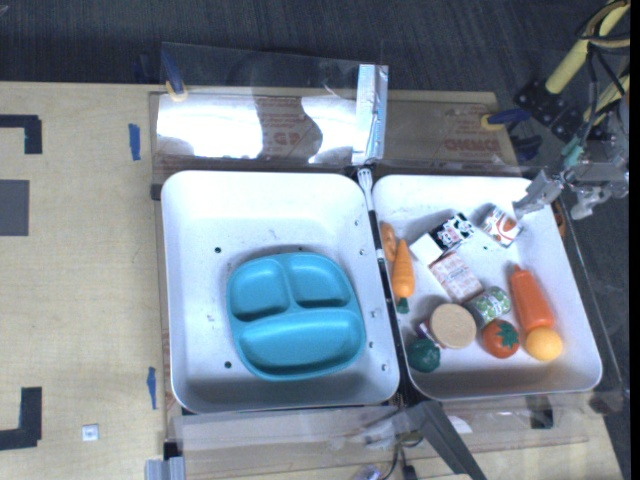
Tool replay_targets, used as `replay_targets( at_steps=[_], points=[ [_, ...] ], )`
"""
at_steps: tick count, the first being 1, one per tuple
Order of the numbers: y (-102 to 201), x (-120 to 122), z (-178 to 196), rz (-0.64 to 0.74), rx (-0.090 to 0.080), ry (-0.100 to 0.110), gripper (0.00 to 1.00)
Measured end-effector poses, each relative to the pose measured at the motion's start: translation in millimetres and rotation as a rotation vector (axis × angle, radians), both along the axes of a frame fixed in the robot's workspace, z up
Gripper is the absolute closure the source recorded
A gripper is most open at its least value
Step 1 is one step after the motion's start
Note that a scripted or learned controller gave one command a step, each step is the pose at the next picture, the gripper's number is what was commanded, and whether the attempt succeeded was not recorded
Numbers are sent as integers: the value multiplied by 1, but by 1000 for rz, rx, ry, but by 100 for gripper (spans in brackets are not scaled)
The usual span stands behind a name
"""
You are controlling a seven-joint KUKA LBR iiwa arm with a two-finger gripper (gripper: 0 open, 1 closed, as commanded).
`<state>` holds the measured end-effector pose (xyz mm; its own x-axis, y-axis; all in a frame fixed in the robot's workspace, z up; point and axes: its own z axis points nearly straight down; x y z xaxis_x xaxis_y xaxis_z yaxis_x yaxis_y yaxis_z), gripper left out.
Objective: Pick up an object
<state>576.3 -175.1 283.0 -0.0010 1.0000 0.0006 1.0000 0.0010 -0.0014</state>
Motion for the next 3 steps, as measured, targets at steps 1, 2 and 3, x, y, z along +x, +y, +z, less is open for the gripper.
replay_targets(
  at_steps=[1,2,3],
  points=[
    [5,-24,-136,-91,1,7,0],
    [-28,-41,-188,35,3,-7,0],
    [-32,-43,-180,29,-2,-5,100]
  ],
)
